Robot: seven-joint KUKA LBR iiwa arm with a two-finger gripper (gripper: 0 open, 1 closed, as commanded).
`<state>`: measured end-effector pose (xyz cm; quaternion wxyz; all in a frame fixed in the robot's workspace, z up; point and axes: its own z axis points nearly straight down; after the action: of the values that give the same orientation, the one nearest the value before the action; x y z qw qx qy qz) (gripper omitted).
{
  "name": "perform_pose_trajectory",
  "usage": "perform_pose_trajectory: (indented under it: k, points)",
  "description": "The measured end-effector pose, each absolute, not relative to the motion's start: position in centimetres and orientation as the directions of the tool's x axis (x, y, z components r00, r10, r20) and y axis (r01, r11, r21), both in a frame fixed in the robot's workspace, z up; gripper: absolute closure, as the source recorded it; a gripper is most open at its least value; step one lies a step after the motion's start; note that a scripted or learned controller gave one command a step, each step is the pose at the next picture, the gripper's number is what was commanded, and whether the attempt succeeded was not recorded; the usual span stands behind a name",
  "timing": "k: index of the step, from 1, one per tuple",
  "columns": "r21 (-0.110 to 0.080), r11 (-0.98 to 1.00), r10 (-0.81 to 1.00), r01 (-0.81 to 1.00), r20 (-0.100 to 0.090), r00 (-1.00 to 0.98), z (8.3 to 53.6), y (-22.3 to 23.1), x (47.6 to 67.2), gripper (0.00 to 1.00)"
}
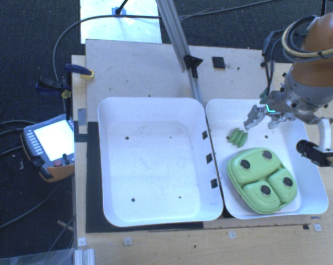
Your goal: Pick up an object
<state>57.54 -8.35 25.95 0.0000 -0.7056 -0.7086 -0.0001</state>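
Note:
A small green ridged piece (237, 137) lies in the right bin (315, 203), near its left wall. A large light-green moulded object (263, 180) with three round bumps fills the bin's front half. My gripper (264, 118) hovers over the back of the right bin, up and to the right of the small green piece. It is open, and nothing sits between its fingers. The grey arm with its orange band (321, 35) comes in from the upper right.
The left bin (108, 148) stands beside the right one, with black clips along the shared wall. A slanted metal pole (177, 32) rises behind the bins. A black part (312, 150) sticks in at the right bin's right edge. A teach pendant (49, 145) lies off the bench at left.

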Motion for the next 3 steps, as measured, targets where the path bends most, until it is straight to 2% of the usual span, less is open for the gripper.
perform_pose_trajectory:
  k: [1, 2, 3]
  points:
    - [0.002, 0.004, 1.0, 1.0, 0.0, -0.004, 26.0, -8.3, 57.6, 0.0]
    - [-0.002, 0.001, 1.0, 1.0, 0.0, -0.001, 20.1, -8.3, 56.8, 0.0]
    - [-0.001, 0.001, 1.0, 1.0, 0.0, -0.001, 15.8, -8.5, 57.4, 0.0]
